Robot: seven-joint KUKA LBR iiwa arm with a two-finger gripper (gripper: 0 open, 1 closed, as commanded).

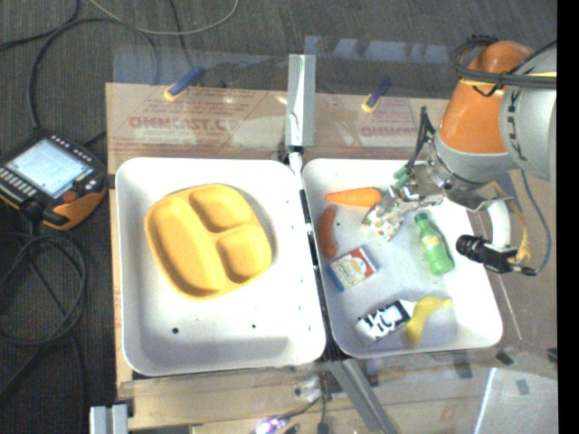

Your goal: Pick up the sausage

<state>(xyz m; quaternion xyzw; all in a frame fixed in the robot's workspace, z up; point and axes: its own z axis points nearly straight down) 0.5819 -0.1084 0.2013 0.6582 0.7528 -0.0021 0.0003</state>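
The sausage (327, 231) is a short reddish-orange link lying lengthwise along the left wall of the right bin (479, 333). My gripper (386, 215) hangs low over the upper middle of that bin, to the right of the sausage and apart from it. It is just below the tip of an orange carrot (355, 197). Nothing shows in its grasp.
The right bin also holds a small red-and-blue carton (352, 268), a green bottle (435, 243), a banana (424, 318) and a black-and-white box (384, 320). In the left bin (136, 333) sits a yellow divided tray (212, 239). A pendant (50, 177) lies far left.
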